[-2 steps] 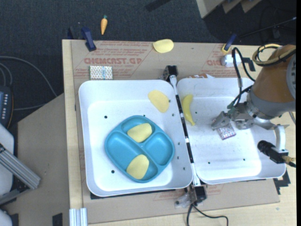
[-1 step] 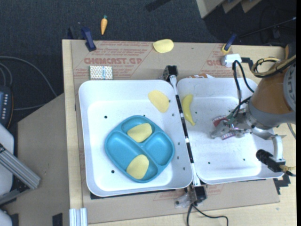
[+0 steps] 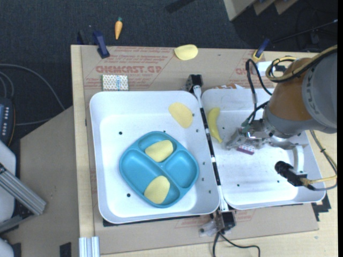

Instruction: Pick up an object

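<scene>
- Red lettering on the cardboard-covered counter (image 3: 144, 66) read "CHEMCAST GP", with a smaller line above it too small to read.
- A yellow banana (image 3: 214, 123) lay in the right bin (image 3: 268, 189) against its left wall, long axis running top to bottom.
- The gripper (image 3: 239, 138) sat just right of it; how the jaws stood could not be told.

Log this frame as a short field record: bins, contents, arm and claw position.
left bin: blue divided plate with two yellow pieces; another yellow piece near the far right corner
right bin: yellow piece by the left wall, small purple item
arm: over the right bin
claw: low, beside the purple item
grasp: cannot tell
</scene>
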`<state>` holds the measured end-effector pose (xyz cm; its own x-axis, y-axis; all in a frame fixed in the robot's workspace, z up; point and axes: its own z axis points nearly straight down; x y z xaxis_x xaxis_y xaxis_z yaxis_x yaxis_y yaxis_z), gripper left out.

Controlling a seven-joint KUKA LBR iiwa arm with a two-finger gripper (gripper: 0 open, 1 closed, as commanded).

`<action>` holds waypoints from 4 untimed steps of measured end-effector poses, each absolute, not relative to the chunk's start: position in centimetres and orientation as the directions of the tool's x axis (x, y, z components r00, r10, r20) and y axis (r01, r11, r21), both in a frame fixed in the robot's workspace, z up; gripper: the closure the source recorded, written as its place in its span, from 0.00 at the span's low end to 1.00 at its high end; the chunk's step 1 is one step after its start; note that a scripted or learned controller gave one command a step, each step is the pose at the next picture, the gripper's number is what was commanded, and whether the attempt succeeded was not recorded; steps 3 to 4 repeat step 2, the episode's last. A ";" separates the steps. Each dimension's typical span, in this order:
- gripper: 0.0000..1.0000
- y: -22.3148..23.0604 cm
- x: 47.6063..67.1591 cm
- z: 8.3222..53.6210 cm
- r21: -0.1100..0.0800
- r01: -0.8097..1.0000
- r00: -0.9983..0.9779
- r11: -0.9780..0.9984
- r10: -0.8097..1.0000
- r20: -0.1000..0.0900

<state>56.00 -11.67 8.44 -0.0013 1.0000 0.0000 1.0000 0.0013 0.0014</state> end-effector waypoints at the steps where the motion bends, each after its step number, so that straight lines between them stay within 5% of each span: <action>1: 1.00 -11.7 56.0 9.4 0.002 1.000 -0.001 0.001 1.000 -0.001; 2: 1.00 -4.3 56.4 18.5 0.001 1.000 -0.002 0.002 1.000 0.001; 4: 1.00 -4.3 56.4 18.5 0.001 1.000 -0.002 0.002 1.000 0.001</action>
